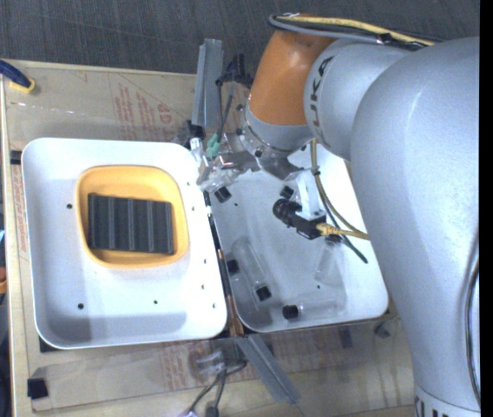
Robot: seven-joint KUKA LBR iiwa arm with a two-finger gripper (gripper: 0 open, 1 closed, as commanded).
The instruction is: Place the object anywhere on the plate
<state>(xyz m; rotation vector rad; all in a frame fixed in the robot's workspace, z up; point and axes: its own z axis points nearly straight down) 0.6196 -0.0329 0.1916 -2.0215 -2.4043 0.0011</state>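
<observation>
Overhead, the end effector [214, 165] hangs beside the yellow plate [134, 181] — its opening can't be told.

Lighting even and fairly bright, diffuse from overhead. The left bin [47, 233] reads near overexposed, with a soft grey shadow along its lower inside wall. Soft sheen on the arm [420, 146]. Detail around the gripper [214, 165] is soft and slightly blurred; mild image noise.

left bin [55, 302]: plate [134, 220] sits centre-left, floor around it open
right bin [351, 307]: arm [385, 111] hogs the upper right
</observation>
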